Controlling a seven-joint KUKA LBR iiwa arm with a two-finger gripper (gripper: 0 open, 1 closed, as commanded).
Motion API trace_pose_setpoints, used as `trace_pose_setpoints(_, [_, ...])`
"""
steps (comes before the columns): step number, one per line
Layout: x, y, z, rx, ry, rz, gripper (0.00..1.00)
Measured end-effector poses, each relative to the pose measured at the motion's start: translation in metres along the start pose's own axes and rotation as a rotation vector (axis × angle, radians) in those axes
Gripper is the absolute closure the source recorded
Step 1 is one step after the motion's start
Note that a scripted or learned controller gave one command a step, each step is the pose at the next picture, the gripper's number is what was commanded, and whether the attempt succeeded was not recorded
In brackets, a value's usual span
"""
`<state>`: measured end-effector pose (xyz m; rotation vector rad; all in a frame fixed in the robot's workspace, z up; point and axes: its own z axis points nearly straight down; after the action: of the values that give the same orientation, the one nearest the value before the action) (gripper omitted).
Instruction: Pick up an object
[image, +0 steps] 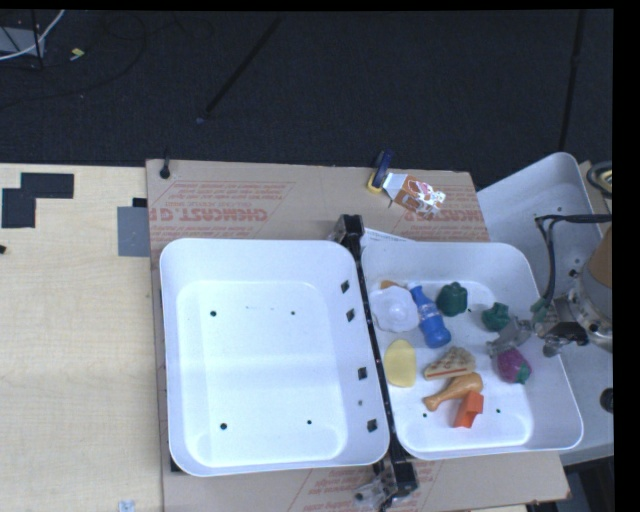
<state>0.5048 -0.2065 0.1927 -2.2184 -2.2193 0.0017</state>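
Orange block (469, 409) sits nearest the lower rim of the right bin (545, 437), touching the thick end of a tan drumstick-shaped toy (451, 390). Above that, a tan sandwich-wedge piece (449, 362), with a yellow rounded lump (401, 363) to its left. Further up: a blue bottle (430, 318) lying tilted, a clear plastic blob (395, 308) just beside it, and a dark green bumpy piece (453, 298). Near the right side, a small teal piece (496, 318) and a magenta-purple rounded toy with a green tip (513, 366). Gripper (521, 336) reaches in from the right, low over the bin between the teal piece and the purple toy; fingers apart, nothing between them. Left bin (190, 300) sits beside it, both on a cardboard sheet (250, 205). A small blue-and-yellow item (380, 172) and a printed card (418, 194) lie on the cardboard's far edge.
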Motion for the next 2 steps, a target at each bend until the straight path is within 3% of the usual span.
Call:
trace_pose_setpoints(1, [0.041, 0.04, 0.111, -0.001, -0.001, -0.004, 0.0])
trace_pose_setpoints(2, [0.091, 0.082, 0.095, -0.004, 0.0, -0.006, 0.0])
